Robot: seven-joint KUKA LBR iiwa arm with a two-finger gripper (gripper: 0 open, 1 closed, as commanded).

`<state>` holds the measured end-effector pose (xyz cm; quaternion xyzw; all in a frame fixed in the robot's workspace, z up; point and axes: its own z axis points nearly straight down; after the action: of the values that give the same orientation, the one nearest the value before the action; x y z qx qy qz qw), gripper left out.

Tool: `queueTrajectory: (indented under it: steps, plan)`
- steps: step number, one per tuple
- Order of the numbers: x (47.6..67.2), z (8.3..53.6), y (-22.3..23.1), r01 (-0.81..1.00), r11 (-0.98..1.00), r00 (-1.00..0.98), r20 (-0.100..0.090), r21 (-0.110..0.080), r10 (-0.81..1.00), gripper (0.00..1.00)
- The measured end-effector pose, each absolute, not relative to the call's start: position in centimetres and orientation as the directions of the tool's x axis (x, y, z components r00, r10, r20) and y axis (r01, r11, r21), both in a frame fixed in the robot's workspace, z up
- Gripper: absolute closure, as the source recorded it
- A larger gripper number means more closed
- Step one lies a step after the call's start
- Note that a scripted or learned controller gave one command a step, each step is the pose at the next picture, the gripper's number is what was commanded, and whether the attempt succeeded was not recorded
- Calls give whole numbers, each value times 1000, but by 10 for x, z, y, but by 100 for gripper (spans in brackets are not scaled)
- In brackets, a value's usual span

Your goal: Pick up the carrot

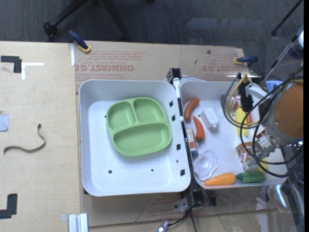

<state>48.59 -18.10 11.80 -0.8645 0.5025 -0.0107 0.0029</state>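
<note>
Orange and tapered, the smooth plastic carrot (220, 179) lies at the right bin's (219, 88) six-o'clock edge, tip toward nine o'clock, its green top (251, 177) at three. Just above rests a clear domed lid (205, 163). A glossy green divided plate (139, 126) fills the left bin (96, 178). The gripper's (253, 151) opening: cannot tell, cables cover it.

The two shallow white plastic bins (91, 178) looked smooth with a faint sheen. The green divided plastic plate (139, 126) was matt. The orange plastic carrot (220, 179) shone slightly. Pale wood-grain tabletop (36, 81) lay beside printed brown cardboard (120, 64), both dull.
</note>
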Motion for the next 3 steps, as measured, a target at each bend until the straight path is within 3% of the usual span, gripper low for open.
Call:
queueTrajectory:
  steps: [1, 2, 3]
  plan:
    - [481, 107, -175, -867, -498, 498, -5, -11, -867, 0]
    - [508, 128, -190, -681, -732, 732, -3, -5, -681, 0]
    - [571, 109, -207, -642, -767, 766, 16, -10, -642, 0]
